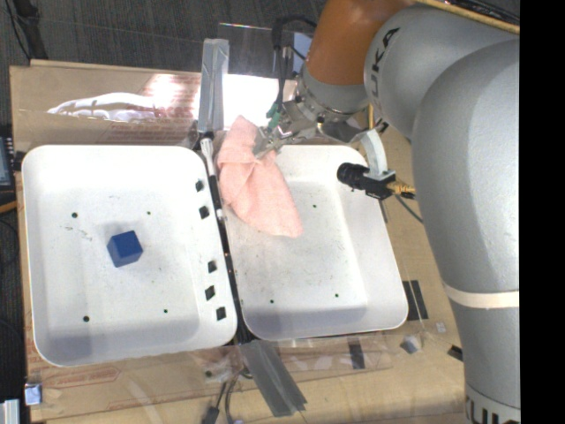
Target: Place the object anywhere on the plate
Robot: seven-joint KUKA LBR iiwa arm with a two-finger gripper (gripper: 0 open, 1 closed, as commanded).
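a pink cloth (256, 184) hangs limp over the right bin's (353, 281) upper left corner, its top edge pinched in the closed gripper (269, 140). soft and light; any bunched fold gives a hold.

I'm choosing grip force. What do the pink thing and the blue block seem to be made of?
The pink thing looks like soft, matte cloth: it hangs in folds from the claw, which pinches its top. The blue block looks rigid, with flat faces and crisp edges, perhaps foam, wood or plastic; this view cannot settle which.
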